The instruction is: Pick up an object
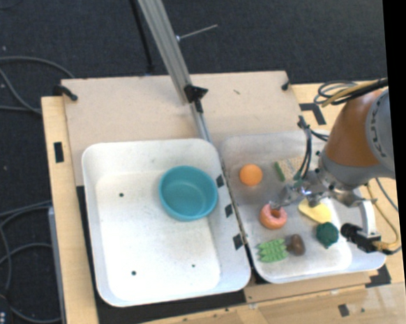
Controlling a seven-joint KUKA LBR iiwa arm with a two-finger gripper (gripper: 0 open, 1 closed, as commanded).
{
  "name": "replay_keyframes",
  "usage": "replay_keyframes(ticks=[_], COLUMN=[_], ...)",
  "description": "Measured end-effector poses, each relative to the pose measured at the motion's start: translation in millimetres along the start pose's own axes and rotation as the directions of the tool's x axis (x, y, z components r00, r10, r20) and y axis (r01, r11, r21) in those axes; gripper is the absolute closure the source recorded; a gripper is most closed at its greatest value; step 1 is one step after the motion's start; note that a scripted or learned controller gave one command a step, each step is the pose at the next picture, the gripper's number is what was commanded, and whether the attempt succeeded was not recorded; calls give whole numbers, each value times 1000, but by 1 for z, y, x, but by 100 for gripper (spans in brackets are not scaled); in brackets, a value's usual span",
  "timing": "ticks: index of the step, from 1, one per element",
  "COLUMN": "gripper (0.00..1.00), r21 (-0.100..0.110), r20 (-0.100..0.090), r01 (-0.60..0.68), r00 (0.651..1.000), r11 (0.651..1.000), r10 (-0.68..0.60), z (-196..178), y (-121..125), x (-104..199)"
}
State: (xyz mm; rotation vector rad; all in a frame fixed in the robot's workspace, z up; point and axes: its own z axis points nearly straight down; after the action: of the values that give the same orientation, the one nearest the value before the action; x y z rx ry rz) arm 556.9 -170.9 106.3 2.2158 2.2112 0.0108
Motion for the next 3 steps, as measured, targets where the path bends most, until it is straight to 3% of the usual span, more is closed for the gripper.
replay_keyframes(ticks=[1, 3], gripper=[100, 100], r21=[-6, 5], r20=[0, 0], r01=[-3, 4], r00=[1000, 1000], r11=[1000, 1000], r10=[3, -4], z=[-13, -130], y=[2, 0], x=[0, -7])
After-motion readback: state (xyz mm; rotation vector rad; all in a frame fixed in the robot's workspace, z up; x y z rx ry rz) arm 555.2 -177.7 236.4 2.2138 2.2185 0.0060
